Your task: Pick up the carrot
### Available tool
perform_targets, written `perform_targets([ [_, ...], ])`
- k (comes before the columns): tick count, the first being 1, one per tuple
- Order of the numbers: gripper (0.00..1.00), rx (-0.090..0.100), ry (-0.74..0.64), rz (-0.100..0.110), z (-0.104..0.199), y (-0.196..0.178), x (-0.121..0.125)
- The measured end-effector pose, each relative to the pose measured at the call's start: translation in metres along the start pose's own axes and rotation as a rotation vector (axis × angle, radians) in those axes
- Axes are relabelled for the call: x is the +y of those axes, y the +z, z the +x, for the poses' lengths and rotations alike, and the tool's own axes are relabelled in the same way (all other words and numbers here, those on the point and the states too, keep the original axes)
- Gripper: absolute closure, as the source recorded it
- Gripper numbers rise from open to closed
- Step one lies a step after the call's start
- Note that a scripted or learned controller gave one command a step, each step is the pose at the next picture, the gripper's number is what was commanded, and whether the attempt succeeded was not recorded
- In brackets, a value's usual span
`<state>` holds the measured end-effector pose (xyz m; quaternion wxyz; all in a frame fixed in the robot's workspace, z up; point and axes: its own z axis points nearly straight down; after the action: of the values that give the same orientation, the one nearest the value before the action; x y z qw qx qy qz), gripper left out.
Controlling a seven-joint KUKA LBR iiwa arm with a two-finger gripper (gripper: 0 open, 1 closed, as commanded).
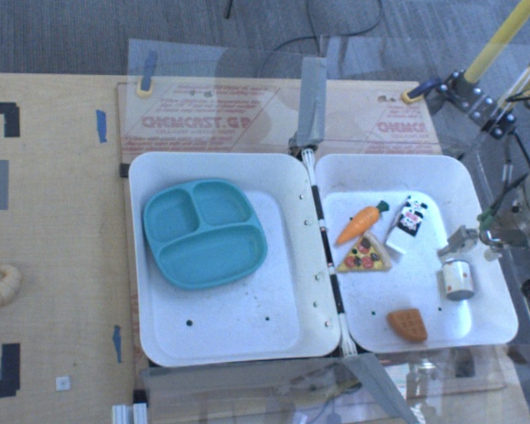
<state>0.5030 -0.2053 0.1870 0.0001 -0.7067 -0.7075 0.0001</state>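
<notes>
The carrot (359, 223), orange with a green top, lies slantwise in the left part of the right bin (490, 325), its green end pointing up and right. My gripper (465, 240) comes in from the right edge over the right side of that bin. It is well to the right of the carrot, apart from it, with a milk carton between them. Nothing shows in its grasp.
A pizza slice (365, 255) lies just below the carrot, touching or nearly so. The small milk carton (408, 223) stands to the carrot's right. A white cylinder (458, 280) sits under the gripper, an orange waffle piece (408, 325) near the front. The left bin (283, 316) holds a blue divided plate (205, 233).
</notes>
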Motion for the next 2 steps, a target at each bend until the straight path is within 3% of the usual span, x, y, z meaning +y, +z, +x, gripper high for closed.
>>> perform_targets([
  [1,0.0,-0.001,-0.525,-0.004,0.036,0.093,0.067],
  [2,0.0,-0.008,-0.765,-0.005,0.093,0.098,0.098],
])
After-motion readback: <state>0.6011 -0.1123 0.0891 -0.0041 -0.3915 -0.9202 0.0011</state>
